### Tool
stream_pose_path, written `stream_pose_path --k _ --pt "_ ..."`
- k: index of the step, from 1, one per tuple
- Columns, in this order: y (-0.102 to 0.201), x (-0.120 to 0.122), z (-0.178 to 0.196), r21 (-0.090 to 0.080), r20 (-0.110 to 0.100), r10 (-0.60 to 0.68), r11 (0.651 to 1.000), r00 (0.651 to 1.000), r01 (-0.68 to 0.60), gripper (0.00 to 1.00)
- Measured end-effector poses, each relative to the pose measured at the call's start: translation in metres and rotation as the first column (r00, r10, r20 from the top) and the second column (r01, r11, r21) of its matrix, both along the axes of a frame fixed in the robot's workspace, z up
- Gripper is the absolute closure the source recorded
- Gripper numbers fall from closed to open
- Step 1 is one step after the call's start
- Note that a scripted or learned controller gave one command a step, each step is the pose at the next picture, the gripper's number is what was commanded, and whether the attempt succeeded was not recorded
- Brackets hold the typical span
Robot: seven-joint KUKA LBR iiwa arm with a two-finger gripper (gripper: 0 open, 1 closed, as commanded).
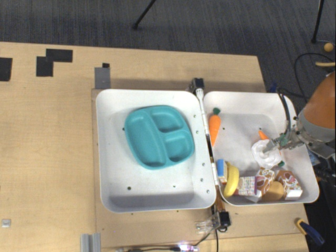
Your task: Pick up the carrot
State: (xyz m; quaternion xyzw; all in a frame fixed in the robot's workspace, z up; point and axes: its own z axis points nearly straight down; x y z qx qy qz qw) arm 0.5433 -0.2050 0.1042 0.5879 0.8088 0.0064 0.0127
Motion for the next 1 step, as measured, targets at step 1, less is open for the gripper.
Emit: stream_pose_path --k 1 --pt "0.0002 -0.0014 -0.0022 0.001 -0.004 0.0 1.0 1.0 0.0 0.0"
